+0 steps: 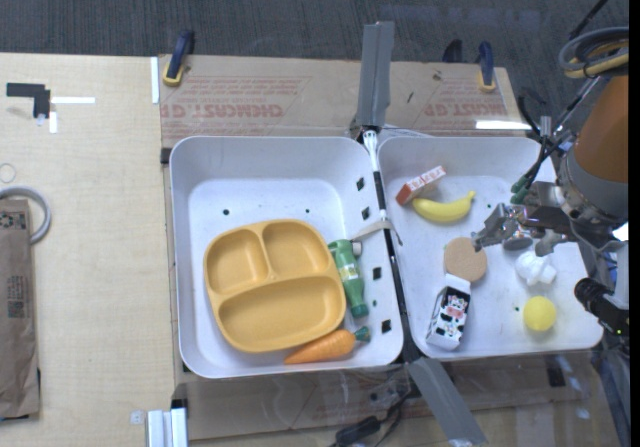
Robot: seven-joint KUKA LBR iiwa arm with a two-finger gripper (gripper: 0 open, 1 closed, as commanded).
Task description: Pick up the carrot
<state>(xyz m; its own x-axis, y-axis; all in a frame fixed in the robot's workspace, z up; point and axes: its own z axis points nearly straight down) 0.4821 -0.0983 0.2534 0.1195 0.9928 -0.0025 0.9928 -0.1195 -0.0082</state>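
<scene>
Lying at the front edge of the left bin point(190, 235), the carrot point(322, 347) touches the yellow divided plate point(275, 285); a green bottle point(350, 280) stands beside it; the gripper point(500, 230) hangs over the right bin point(575, 335), above a tan disc point(465, 261); its opening I cannot tell.

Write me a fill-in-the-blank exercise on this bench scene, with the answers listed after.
1. The carrot lies in the ____ bin, by its near wall.
2. The plate beside the carrot is ____ in colour.
3. The gripper hovers over the ____ bin.
4. The green bottle lies between the plate and the ____ between the bins.

Answers: left; yellow; right; divider
</scene>
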